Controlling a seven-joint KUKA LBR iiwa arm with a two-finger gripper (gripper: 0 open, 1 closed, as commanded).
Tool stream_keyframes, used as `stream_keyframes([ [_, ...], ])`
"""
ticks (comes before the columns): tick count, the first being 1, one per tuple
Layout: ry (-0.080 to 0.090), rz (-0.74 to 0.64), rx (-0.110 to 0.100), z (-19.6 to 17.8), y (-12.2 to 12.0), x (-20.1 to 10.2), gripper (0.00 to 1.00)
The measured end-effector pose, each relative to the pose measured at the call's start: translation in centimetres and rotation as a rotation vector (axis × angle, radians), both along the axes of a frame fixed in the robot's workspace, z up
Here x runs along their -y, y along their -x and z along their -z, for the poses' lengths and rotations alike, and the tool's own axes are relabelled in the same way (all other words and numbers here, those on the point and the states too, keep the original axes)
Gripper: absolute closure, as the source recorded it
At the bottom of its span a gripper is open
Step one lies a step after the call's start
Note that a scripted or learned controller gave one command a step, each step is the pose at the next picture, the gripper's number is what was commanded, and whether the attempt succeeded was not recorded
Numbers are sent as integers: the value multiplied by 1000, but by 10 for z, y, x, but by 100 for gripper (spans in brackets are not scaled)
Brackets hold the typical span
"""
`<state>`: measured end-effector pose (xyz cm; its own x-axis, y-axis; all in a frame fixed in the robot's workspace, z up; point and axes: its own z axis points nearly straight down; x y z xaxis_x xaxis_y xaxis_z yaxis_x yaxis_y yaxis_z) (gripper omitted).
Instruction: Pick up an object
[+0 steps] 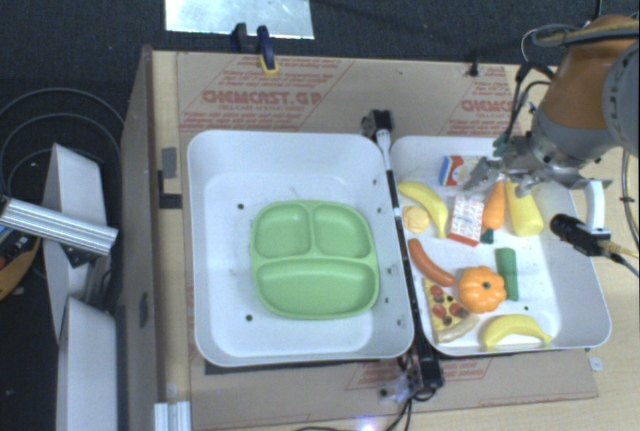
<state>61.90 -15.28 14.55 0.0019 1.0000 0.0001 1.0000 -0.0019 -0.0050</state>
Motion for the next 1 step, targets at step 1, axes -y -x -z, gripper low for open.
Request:
stream_keyframes([
  [1,-1,-9,16,46,5,21,0],
])
